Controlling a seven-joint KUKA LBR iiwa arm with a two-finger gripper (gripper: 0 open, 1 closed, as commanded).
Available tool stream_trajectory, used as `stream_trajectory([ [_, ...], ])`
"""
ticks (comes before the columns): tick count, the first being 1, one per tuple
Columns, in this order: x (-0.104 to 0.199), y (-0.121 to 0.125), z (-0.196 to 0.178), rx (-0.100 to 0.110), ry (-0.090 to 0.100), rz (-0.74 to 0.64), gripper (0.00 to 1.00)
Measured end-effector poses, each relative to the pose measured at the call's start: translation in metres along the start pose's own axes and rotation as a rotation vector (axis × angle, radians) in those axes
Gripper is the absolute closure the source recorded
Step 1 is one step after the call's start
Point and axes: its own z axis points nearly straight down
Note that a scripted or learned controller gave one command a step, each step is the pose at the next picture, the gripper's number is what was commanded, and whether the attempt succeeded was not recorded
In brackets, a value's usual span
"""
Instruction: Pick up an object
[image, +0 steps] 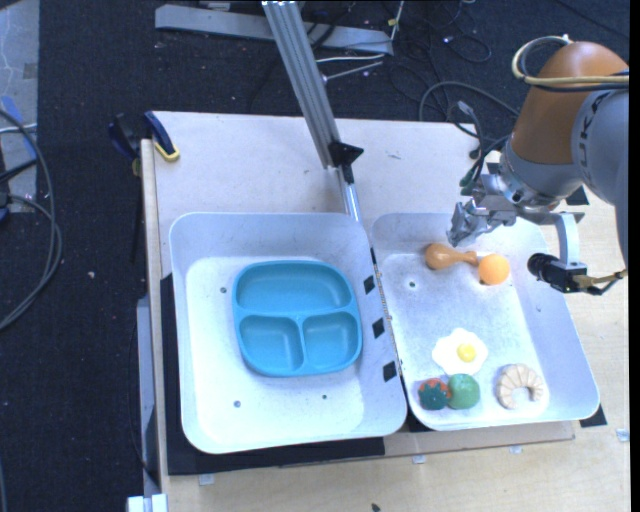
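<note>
My gripper (462, 232) hangs over the far edge of the right bin (560, 330), just above and right of a tan drumstick-shaped toy (449, 257). An orange ball (493, 269) lies beside that toy, to its right. Nearer the front of the same bin lie a fried-egg toy (460, 351), a green and red vegetable piece (449, 392) and a pale shrimp-like toy (521, 385). Nothing shows between the fingers, and I cannot make out how far apart they stand.
The left bin (200, 330) holds a blue divided tray (297, 317). A slanted metal pole (310, 90) runs down to the gap between the bins. Black clips (380, 325) sit along the shared edge. Cables lie on the floor behind the bench.
</note>
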Motion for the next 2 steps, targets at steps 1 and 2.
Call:
stream_trajectory([
  [1, -0.004, 0.000, -0.063, -0.002, -0.001, 0.001, 1.00],
  [2, 0.054, -0.001, -0.068, 0.004, 0.003, -0.004, 1.00],
])
